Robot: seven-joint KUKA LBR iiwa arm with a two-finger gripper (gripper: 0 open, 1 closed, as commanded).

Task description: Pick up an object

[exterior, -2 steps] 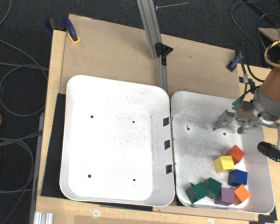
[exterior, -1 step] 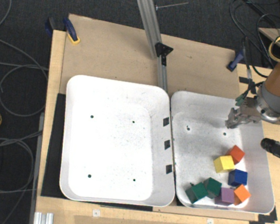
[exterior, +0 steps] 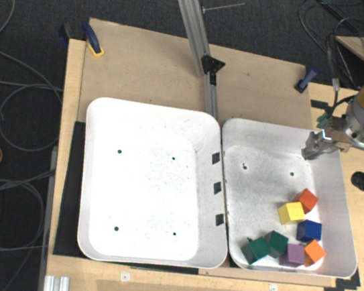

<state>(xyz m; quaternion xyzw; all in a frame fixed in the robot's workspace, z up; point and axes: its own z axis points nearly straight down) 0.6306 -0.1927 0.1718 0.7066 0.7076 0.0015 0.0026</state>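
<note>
Robotics lab, clamped plywood bench, floor cables, aluminium camera mast

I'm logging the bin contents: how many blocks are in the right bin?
7, all toward its near right corner: orange, yellow, blue, a second orange, purple, and two green. More could hide beneath the cluster.
</note>
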